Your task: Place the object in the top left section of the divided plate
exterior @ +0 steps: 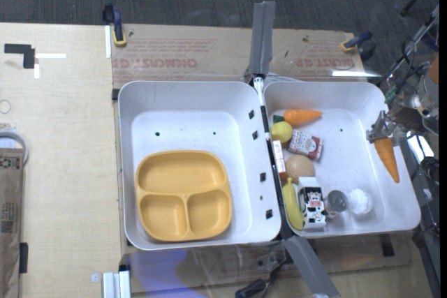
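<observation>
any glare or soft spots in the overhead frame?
Camera view: lighting even, shadows soft; bluish-white glare on the bench below the left bin; yellow plate sharp; tool at the right rim, carrot hanging below it, slightly soft.

Yellow-orange divided plate (184,192) in white bin (133,150); orange carrots (302,116), yellow lemon (281,130).

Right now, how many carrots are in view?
2. One carrot lies at the right bin's far left; the other carrot hangs at the tool by its right wall.
</observation>
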Tool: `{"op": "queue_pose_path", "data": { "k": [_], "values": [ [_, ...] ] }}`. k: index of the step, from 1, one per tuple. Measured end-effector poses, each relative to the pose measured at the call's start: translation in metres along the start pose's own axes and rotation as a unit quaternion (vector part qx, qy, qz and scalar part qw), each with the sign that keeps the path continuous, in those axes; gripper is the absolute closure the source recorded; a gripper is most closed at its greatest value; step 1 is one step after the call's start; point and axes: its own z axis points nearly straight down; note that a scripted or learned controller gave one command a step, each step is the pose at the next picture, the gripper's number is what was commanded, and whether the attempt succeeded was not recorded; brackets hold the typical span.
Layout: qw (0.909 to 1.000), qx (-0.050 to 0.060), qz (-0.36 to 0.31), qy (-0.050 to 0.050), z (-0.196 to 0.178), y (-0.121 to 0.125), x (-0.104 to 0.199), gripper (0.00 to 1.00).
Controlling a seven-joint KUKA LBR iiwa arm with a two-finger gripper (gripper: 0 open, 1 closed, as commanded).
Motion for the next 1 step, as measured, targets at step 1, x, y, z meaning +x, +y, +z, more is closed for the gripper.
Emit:
{"op": "queue_pose_path", "data": {
  "k": [1],
  "values": [
    [0.9968,0.0,-0.08,0.001,0.137,-0.064,0.037,1.0]
  ]
}}
